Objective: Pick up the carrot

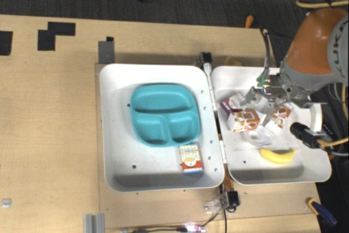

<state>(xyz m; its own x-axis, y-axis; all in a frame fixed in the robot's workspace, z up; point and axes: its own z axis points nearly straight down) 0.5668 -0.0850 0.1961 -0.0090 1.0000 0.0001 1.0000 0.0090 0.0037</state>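
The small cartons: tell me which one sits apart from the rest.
The carton in the left bin, standing below the teal divided plate. The other cartons lie jumbled together in the right bin, beside the gripper.

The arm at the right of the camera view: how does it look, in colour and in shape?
The arm is rounded and bulky, with a broad orange band above a grey wrist section. Dark letters mark the pale shell at its edge. The gripper is a small dark metal assembly with thin cables running to it.
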